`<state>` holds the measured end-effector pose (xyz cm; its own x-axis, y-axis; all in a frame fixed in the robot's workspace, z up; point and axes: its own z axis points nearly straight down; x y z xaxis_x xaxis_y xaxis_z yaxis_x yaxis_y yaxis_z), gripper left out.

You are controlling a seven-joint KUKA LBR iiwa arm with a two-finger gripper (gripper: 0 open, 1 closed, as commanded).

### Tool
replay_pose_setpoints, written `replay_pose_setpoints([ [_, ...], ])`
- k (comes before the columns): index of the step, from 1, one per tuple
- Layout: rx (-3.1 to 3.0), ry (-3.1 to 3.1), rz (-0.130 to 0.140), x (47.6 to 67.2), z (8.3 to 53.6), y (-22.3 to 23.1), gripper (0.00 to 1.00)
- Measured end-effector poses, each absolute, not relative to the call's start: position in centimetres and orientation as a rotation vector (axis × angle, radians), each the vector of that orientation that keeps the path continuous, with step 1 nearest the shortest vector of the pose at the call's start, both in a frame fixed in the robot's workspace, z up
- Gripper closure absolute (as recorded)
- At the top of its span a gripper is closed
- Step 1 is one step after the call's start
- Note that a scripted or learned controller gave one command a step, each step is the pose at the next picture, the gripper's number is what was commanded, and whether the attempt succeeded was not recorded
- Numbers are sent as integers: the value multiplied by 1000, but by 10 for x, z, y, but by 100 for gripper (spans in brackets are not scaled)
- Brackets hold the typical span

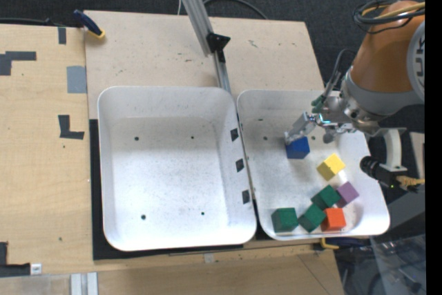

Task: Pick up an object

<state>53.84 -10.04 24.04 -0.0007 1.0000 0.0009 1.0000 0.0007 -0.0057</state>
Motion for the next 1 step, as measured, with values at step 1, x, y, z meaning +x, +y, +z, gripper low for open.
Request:
replay_pose_setpoints([
  [1, -2218, -2223, 1, 539, 243, -101, 0],
])
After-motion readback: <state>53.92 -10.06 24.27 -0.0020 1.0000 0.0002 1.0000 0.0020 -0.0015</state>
